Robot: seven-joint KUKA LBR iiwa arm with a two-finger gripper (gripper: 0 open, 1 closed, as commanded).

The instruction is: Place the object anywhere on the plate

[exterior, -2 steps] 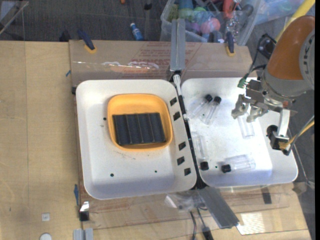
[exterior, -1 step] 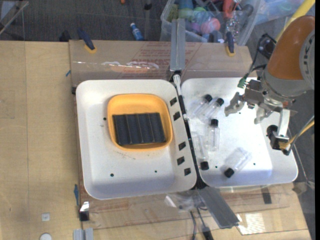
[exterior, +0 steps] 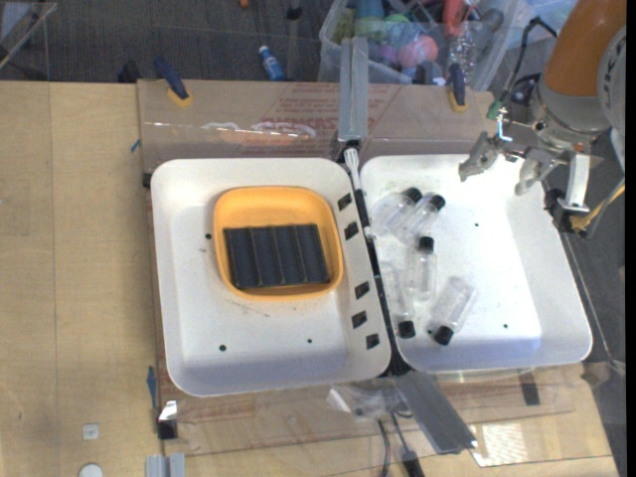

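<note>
- Two white bins sit side by side on the desk (exterior: 60,266): the left bin (exterior: 189,346) and the right bin (exterior: 527,296).
- The left bin holds one orange plate (exterior: 231,212), roughly in its middle.
- One dark ribbed block (exterior: 276,256) lies flat on the plate, covering most of its floor.
- The right bin holds a loose group of clear vials with black caps, about five or six; the glass is too faint for a sure count.
- One vial (exterior: 422,207) lies at the far end of the group; another vial (exterior: 449,311) lies at the near end, cap pointing near-left. The others lie between them, close to the divider.
- All vials are in the right bin's left half, well apart from the plate.
- The gripper (exterior: 505,167) hangs above the right bin's far right corner; its jaws are spread apart with nothing between them.
- A clear tub (exterior: 427,18) of coloured items stands beyond the bins.
</note>
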